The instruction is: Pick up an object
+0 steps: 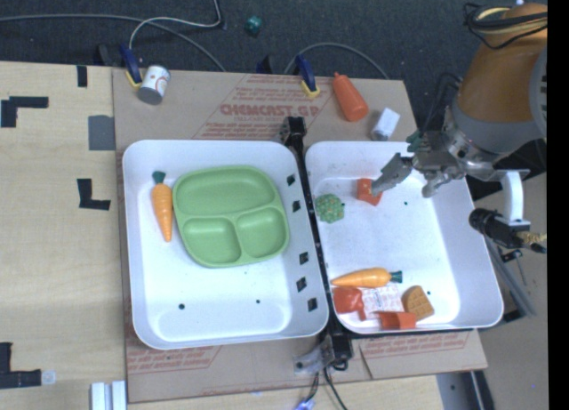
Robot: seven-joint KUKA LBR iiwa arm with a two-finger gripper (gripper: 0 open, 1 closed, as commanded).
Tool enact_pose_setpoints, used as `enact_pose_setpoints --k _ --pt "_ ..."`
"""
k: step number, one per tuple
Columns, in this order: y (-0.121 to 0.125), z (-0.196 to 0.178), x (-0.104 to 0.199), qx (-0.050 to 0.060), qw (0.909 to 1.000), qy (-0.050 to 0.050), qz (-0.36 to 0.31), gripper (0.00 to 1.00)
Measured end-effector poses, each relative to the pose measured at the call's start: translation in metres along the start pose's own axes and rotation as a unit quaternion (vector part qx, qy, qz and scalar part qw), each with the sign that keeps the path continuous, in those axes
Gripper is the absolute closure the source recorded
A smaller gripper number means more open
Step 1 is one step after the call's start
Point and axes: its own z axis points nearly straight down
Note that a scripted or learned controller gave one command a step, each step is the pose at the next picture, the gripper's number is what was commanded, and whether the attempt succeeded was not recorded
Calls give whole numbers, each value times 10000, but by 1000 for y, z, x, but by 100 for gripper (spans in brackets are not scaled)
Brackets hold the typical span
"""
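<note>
The gripper (411, 177) was seen over the upper part of the right bin (444, 248), its two fingers spread apart with nothing between them. One fingertip (384, 179) was touching or just beside a small red block (365, 190), squat with no clear long axis. A green broccoli piece (330, 208) lay near it to the left. Lower in that bin a carrot (364, 277) lay nearly level, tip left and green stem right, above red packets (373, 303) and a brown biscuit-like piece (416, 302). In the left bin (142, 248) a second carrot (163, 206) stood lengthwise, stem up, beside a green divided plate (233, 216).
</note>
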Motion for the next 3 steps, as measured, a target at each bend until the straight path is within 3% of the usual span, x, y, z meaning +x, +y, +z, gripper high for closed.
enact_pose_setpoints --k 1,2,3 --pt "38 133 -47 18 10000 2 7 0" --pt "108 175 -41 -29 10000 -7 -3 0" --pt "108 165 -41 -27 10000 -10 -9 100"
